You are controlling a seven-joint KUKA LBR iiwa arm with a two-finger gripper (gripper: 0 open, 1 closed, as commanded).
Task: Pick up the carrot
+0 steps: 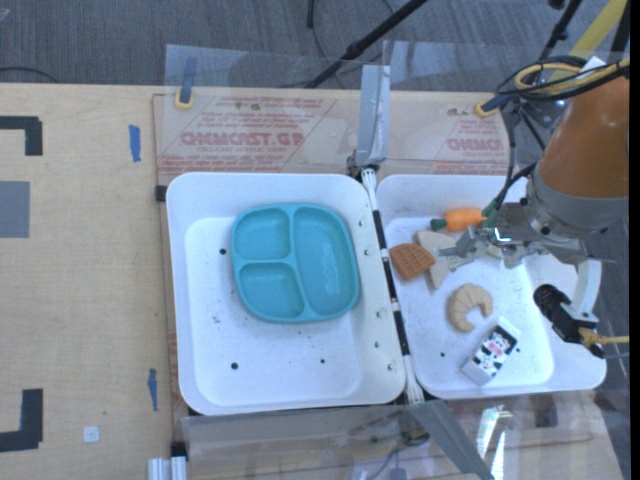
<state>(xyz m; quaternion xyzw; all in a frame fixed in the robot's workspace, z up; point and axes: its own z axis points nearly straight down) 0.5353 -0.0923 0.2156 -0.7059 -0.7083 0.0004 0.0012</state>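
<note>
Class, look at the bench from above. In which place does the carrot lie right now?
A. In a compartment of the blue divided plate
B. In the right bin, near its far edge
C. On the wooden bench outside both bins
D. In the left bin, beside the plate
B: the carrot lies on the floor of the right bin near its far wall, while the blue divided plate sits in the left bin.

The one camera hangs fixed above the bench [80,298], tilted down at a slant and far enough back to take in both white bins. The gripper [478,246] sits low over the right bin [570,363]; the left bin [200,358] lies off to its left. Beyond the gripper, toward the top of the view, grey floor [150,13] shows past the bench's far edge.
</note>
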